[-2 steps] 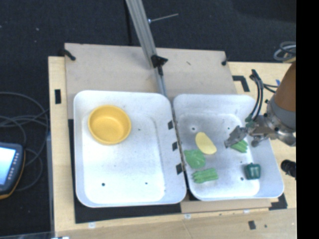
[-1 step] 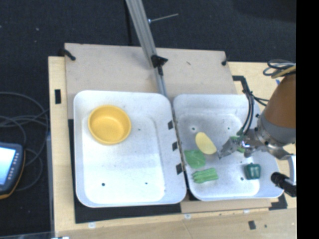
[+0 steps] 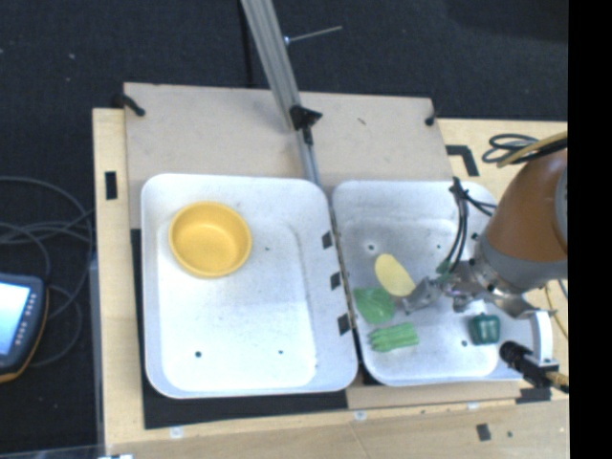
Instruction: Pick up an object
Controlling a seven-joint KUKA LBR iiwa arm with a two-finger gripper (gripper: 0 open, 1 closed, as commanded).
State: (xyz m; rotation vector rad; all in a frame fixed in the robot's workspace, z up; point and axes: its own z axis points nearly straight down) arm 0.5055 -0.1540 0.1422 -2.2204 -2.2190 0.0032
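The pale yellow object (image 3: 393, 273) is lying in the right bin (image 3: 402, 204), lower right of centre, touching a green block (image 3: 374, 304). I'm bringing the gripper (image 3: 421, 299) in just beside it and can't tell its opening or any hold. I'm worrying the crowding objects could get nudged away.

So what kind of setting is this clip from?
Probably a robotics lab's bin-picking bench: two shallow white bins on a board, an industrial arm reaching in, a handheld control pendant with cables alongside.
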